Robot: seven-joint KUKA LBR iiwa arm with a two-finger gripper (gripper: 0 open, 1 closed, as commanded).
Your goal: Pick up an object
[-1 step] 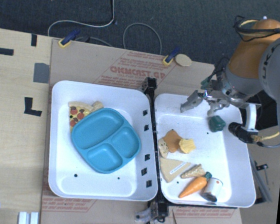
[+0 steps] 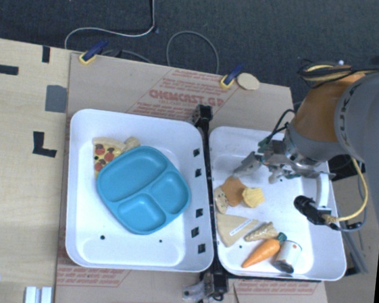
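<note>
pincer [image 2: 264, 164] hangs over the far part of the right bin [image 2: 330, 262], fingers spread, nothing between them | toy food just near of it: brown piece [image 2: 233, 190], yellow piece [image 2: 253, 197], carrot [image 2: 261, 253] | blue tray [image 2: 144, 188] in left bin [image 2: 76, 189]
</note>
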